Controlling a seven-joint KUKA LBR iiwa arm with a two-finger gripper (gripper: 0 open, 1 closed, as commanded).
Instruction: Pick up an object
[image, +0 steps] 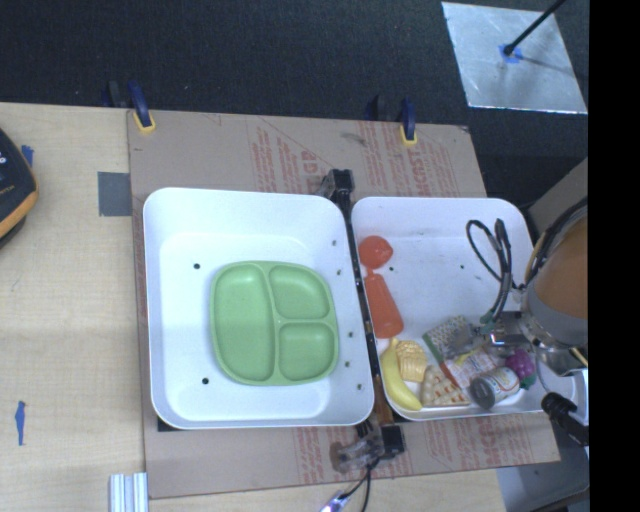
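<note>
The gripper (505, 340) (grip state: cannot tell) hangs over the right bin's clutter; the small grey cylindrical can (493, 387) lies at six o'clock

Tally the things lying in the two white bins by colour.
Green: 1, the green three-compartment plastic plate in the left bin
Orange: 1, the orange carrot-shaped toy in the right bin
Yellow: 1, the yellow toy banana
Mixed clutter by the right bin's near corner: too jumbled to count
Total clearly told apart: 3
</note>
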